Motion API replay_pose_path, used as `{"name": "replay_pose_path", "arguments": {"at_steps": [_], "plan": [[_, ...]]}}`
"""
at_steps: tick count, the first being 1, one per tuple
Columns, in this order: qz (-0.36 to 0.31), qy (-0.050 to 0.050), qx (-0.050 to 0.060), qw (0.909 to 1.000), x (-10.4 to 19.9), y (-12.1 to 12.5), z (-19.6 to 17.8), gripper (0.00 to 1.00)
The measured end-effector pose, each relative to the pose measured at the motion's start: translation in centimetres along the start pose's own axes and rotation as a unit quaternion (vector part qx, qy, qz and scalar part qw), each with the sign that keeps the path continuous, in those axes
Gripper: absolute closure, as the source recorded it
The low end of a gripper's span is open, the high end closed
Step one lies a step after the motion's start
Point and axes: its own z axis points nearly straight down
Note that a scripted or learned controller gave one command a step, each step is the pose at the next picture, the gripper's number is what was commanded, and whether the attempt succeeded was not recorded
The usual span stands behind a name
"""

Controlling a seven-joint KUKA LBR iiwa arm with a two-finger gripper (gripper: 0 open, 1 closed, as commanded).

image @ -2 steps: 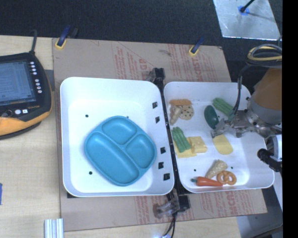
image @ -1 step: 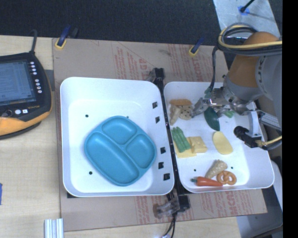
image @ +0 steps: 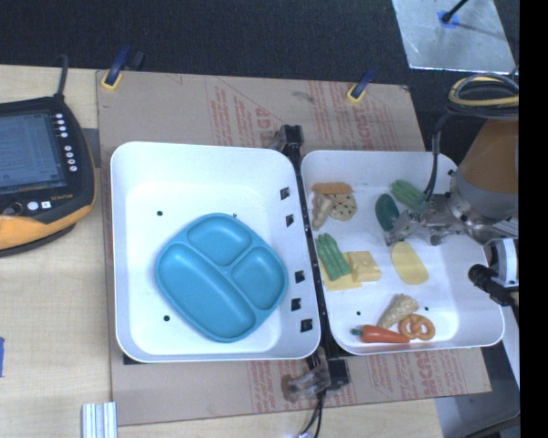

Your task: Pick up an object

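The right bin [image: 457, 322] holds several toy foods. Among them are a dark green piece [image: 385, 211], a pale green piece [image: 406, 192], a yellow oval [image: 408, 265], a yellow wedge [image: 363, 267] and a ridged green pickle [image: 330, 255]. Cookies [image: 335, 201] lie at the bin's far left, and a carrot [image: 383, 334] and a pretzel [image: 419, 327] lie near its front wall. My gripper [image: 405, 230] is low in this bin, just right of the dark green piece and just above the yellow oval. Its tip is hidden among grey metal parts.
The left bin [image: 137, 181] holds a blue divided plate [image: 221, 275]. A teach pendant [image: 32, 167] lies on the bench at the far left. The arm's orange band [image: 490, 158] and cables [image: 482, 89] hang over the right bin's far right corner.
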Motion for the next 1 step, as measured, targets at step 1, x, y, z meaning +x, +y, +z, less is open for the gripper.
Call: {"name": "replay_pose_path", "arguments": {"at_steps": [1], "plan": [[-0.006,0.000,-0.004,1.0000,4.74,4.56,-0.16,0.00]]}}
